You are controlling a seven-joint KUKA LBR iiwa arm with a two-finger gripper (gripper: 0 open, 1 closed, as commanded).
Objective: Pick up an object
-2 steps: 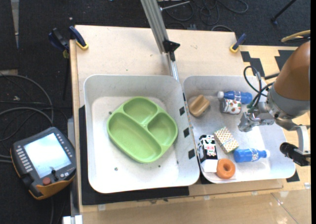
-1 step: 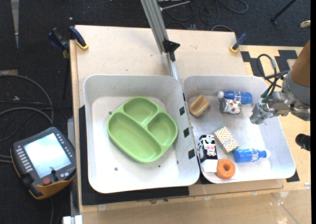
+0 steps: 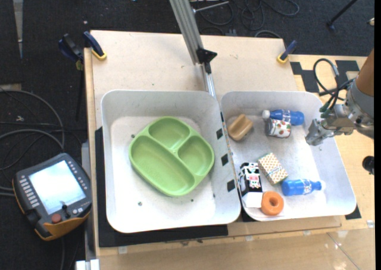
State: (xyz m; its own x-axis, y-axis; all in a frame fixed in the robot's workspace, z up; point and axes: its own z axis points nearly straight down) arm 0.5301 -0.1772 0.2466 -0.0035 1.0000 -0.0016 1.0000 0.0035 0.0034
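Nearest to the camera, at the front edge of the right bin [image 3: 342, 170], lies an orange ring [image 3: 272, 203] that looks like a doughnut, and it touches a small white card at its left. Going by size, the wooden surface [image 3: 149, 60] is the biggest thing and it carries both white bins side by side. Left bin [image 3: 113, 143] holds one large green plate [image 3: 171, 155] with three compartments, lying flat in the middle. Grey arm [image 3: 360, 93] comes in from the right, over the right rim of the right bin, and its tool [image 3: 315, 133] hangs low over the right part of that bin; I cannot tell if it is open or closed, and nothing is seen in it. Right bin holds the small things. At the back stands a blue and white bottle [image 3: 284, 122] on its side, with a tan sponge-like piece [image 3: 240, 127] to its left. Near the front lies a second blue bottle [image 3: 301, 187], just right of a small box [image 3: 273, 168] with a dotted pattern. A black and white carton [image 3: 250, 177] lies by the left wall, beside the box. All these things rest on the bin floor, apart from the tool.
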